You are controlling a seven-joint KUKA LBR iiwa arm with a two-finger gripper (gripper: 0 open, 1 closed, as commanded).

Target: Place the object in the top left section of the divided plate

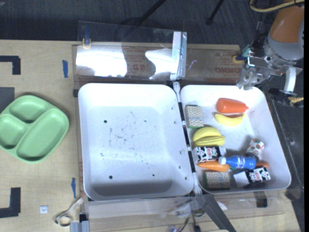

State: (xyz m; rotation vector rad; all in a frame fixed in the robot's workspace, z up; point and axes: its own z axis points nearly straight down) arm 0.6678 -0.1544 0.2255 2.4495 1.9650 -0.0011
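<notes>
Pale wooden worktop (48, 187) carried two shallow white bins side by side, with dark flooring beyond its far edge. Left bin (91, 105) held no items. Right bin (277, 144) held the clutter: an orange pepper-like piece (231, 105) touching a small yellow piece (228, 119), a bunch of bananas (208, 136), a blue bottle (240, 162), a woven sponge (194, 115) and several small cartons. Which of these was the object to be moved could not be told. Green divided plate (32, 128) lay on the worktop, well apart from the bins, at the far left; its top left section (28, 107) was vacant. Gripper (248, 79) hung at the right bin's far rim, above the pepper-like piece, with nothing held; whether it was apart or together could not be told. A sound pick would likely favour an isolated item, approached vertically, before the long carry across the left bin.
</notes>
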